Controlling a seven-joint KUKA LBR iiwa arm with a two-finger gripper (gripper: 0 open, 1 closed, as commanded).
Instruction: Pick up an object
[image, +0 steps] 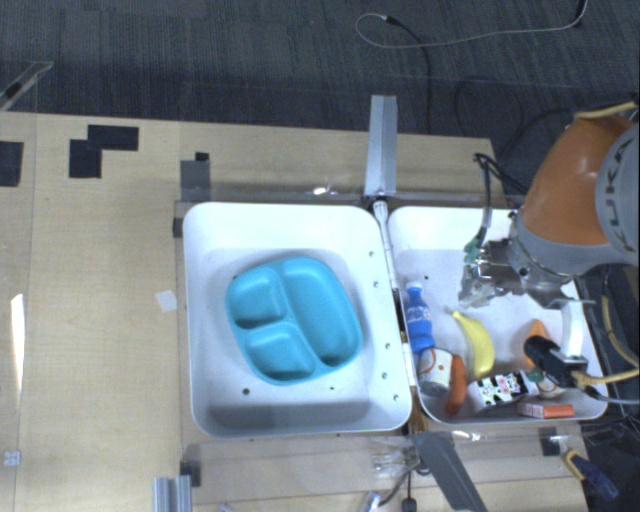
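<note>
My gripper (474, 288) hangs over the back half of the right bin (440, 228), above bare white floor. Just in front of it lies a yellow banana (478, 343). A blue bottle (415, 318) lies along the bin's left wall. Near the front sit an orange-red sausage-shaped thing (457, 383), a small black-and-white box (500, 388) and a flat reddish box (546, 409). An orange carrot-like piece (537, 329) lies right of the banana. I see nothing in the gripper.
The left bin (210, 300) holds a turquoise divided plate (293, 318). A metal post (382, 150) rises at the back where the two bins meet. The arm's orange band (565, 190) looms over the right bin's back right corner.
</note>
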